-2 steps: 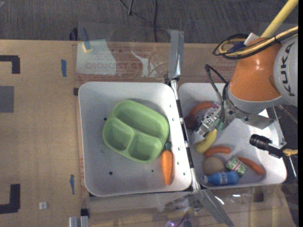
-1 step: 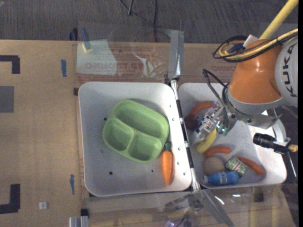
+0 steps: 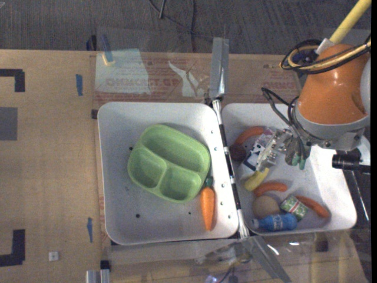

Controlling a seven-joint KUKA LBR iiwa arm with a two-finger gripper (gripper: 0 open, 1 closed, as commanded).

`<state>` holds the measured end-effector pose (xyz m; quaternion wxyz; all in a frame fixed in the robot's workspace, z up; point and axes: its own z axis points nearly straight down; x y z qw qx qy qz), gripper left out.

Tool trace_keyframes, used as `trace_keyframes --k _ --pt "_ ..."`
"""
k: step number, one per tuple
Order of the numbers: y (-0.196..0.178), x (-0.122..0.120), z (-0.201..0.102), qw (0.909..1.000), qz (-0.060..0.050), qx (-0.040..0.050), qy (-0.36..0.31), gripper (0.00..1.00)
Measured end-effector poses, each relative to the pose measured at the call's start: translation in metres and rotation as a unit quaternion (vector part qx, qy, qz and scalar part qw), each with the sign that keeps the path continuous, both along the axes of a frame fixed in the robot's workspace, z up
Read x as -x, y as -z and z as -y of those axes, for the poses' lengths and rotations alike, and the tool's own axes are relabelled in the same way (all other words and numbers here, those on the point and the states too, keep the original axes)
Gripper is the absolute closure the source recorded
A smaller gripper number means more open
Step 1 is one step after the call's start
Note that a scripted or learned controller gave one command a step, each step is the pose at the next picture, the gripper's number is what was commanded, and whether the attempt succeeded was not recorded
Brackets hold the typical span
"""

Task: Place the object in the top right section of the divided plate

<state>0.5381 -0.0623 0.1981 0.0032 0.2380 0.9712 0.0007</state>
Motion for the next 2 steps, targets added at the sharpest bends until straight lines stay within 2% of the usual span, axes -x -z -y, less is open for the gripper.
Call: trace_keyframes --k 1,2 --pt "0.013 0.014 -0.055 0.9982 -0.002 -0.0008 0.059 1.00" --pt "-0.019 0.007 -0.082 0.9978 -0.001 -0.0007 0.067 1.00"
